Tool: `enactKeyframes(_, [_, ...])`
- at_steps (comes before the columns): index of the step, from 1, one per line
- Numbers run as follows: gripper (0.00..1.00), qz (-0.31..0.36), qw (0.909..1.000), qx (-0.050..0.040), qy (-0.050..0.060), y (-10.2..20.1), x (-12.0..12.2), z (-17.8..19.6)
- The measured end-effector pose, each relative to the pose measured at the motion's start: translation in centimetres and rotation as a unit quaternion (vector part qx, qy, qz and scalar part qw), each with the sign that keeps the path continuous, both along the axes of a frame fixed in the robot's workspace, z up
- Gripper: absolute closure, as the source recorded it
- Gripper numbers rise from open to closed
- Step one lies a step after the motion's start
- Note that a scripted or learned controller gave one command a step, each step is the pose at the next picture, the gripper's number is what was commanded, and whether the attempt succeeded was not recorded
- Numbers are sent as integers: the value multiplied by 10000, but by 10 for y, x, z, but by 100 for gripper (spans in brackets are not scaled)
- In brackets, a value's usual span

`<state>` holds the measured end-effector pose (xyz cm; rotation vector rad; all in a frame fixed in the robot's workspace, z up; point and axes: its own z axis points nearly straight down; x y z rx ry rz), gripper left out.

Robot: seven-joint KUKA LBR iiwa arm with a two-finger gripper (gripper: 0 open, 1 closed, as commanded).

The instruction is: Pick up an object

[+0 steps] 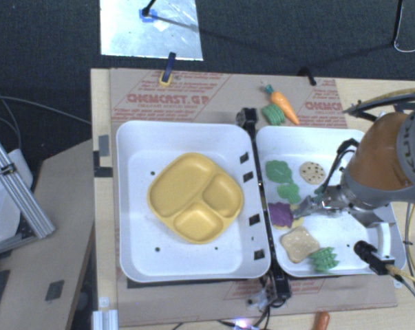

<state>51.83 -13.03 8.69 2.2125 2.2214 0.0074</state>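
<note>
White plastic formed the two shallow bins set side by side on the counter (104,102), which was covered by a printed brown board. A yellow divided plate (195,196) lay alone near the middle of the left bin (135,150), tilted so that its corners pointed toward the bin's sides. Several small toy foods were gathered in the right bin (331,137): a green leafy piece (278,172) near the dividing wall, a round speckled cracker (311,172) just beside it, a smaller green piece (288,192) below, a purple piece (281,214) under that, a tan slice of bread (299,243) lower down and a green ridged piece (323,259) close to the bin's near rim. A toy carrot (283,103) with a green top was seen outside the bins on the board. The grey arm with its orange band (379,160) was reached into the right bin from the right, and the end effector (305,207) was lowered among the foods, just beside the purple piece and the smaller green piece. Whether its tips were spread or pressed together could not be told, and no item was seen between them.
</note>
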Motion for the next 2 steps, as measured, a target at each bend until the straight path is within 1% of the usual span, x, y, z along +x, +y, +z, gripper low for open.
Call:
enactKeyframes(1, [0,6,10000,12,24,50,-31,-1])
enactKeyframes(2, [100,-6,10000,11,23,48,-30,8])
